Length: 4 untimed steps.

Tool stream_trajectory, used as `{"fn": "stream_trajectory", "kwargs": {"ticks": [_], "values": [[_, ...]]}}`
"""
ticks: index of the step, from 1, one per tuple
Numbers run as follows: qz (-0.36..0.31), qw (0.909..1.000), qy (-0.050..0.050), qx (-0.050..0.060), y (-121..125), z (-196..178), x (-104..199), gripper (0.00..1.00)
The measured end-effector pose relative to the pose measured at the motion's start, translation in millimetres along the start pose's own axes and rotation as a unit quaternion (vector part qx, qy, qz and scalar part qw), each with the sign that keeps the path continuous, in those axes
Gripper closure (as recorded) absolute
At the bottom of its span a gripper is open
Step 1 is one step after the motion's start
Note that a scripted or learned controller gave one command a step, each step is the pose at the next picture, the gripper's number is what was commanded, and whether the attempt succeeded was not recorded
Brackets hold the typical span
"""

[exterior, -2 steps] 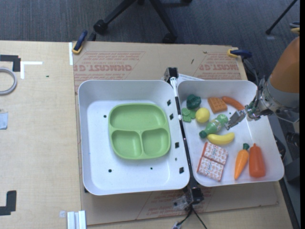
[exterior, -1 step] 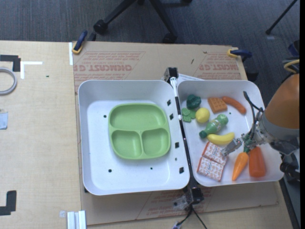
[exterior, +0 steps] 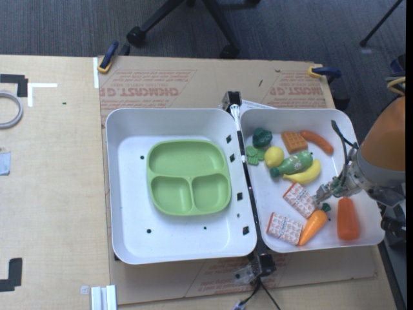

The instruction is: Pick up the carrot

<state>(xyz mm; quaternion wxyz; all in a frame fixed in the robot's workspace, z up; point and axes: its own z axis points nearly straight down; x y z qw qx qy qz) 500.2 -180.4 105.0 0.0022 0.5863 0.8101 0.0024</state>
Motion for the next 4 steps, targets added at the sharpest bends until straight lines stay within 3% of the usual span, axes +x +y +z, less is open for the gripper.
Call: {"fn": "stream_trajectory", "kwargs": {"ticks": [1, 2, 3, 4], "values": [[0.0, 1.0, 0.0, 0.0, 0, 0, 0, 0.0], [-0.111, 0.9938, 0.0, 0.002, -13, 12, 31, 0.0], [-0.154, 0.988, 0.0, 0.002, -2, 13, 65, 0.0], [-0.104, 0.9946, 0.0, 0.002, -7, -35, 48, 0.0]]}}
